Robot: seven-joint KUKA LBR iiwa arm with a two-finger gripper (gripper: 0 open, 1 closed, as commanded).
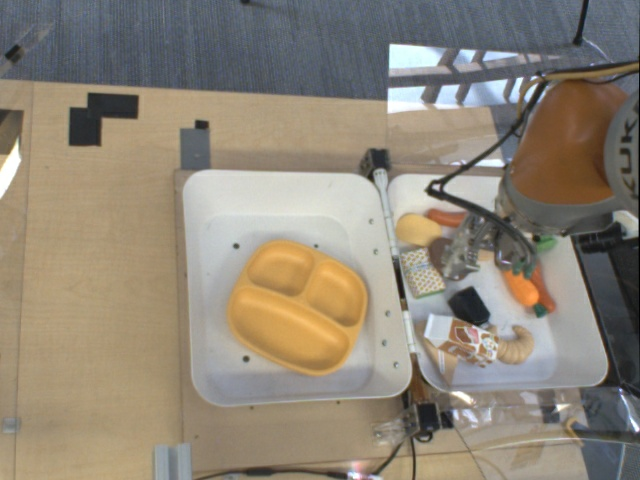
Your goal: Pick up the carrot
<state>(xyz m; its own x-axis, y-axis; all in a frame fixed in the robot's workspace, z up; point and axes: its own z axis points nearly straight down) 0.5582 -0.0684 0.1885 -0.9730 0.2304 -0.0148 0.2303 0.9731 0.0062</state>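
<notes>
Carrot (524,288) lies in right bin (590,358), near right wall, green top toward front. Gripper (487,251) hangs just left of it, nothing between fingers; opening: cannot tell. Advice: shift right, centre over carrot body, straddle across its width, avoid black block (468,305).

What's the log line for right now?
claw: over right bin | carrot: lying in bin, not gripped | yellow plate: left bin
</notes>
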